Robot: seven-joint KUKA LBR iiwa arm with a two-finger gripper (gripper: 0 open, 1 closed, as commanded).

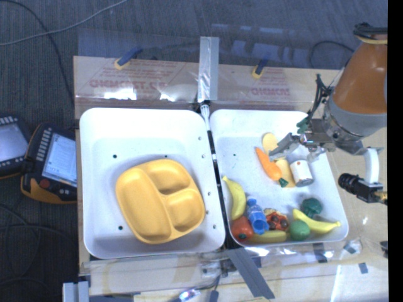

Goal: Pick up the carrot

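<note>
Landmark: the right bin, one of two shallow white bins side by side on the bench.
Carrot: the orange carrot lies flat on the floor of the right bin, in its upper middle, running from upper left down to a green stub at its lower right end.
Arm: the grey arm, orange-banded above the wrist, reaches over the right bin's upper right corner.
Gripper: the gripper hangs over the right bin's upper part, just up and right of the carrot, its fingers spread apart with nothing between them.
Close by: a pale yellow piece sits just above the carrot; a small white cylinder lies just to the carrot's right.
Along the right bin's lower edge: two bananas, a blue bottle, a tomato and green vegetables.
Left of the right bin: the other bin carries a yellow divided tray.
</note>
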